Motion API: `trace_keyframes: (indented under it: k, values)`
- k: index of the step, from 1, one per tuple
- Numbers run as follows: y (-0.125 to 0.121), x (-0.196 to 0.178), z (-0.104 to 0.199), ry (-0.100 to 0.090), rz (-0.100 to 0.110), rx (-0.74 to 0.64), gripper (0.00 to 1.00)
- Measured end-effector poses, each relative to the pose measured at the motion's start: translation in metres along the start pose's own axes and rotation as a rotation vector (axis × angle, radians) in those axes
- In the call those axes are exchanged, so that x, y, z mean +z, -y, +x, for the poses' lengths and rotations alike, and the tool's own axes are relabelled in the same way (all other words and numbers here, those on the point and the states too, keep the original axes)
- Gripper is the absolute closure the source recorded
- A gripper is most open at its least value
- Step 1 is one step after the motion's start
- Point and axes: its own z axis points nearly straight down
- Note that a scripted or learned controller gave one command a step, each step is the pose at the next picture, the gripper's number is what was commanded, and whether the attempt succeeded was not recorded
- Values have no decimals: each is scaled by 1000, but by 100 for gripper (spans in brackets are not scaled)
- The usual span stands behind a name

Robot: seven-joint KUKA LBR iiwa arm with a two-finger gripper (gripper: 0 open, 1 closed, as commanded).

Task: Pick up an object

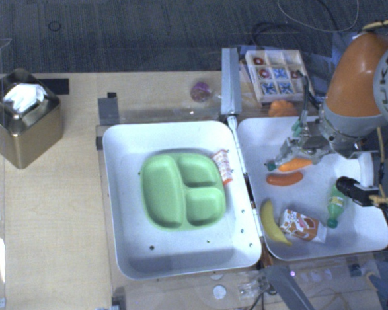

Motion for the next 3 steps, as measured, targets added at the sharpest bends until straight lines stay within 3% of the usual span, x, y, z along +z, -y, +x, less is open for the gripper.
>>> trace_keyframes:
  k: [1, 2, 3]
  values:
    - [-12, 98, -22, 1, -2, 74, 0]
    - [-14, 86, -20, 0, -8, 72, 100]
    - [-14, 7, 15, 0, -5, 1, 100]
